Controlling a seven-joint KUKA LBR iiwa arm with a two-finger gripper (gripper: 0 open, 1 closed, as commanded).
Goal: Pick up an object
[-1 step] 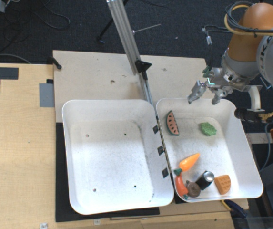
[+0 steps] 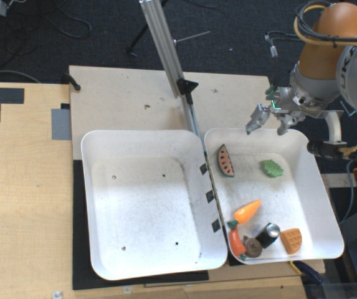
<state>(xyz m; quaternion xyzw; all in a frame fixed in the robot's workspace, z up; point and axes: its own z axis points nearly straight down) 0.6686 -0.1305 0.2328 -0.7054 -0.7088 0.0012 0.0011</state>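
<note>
Gripper (image 2: 268,122) spread above wedge-shaped watermelon slice (image 2: 226,161)

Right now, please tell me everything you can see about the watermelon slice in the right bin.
The watermelon slice is a small wedge, apparently a toy: red flesh with dark seeds and a dark green rind along its curved left edge. It lies flat on the right bin floor, near the upper left corner, close to the divider. Nothing touches it.
</note>
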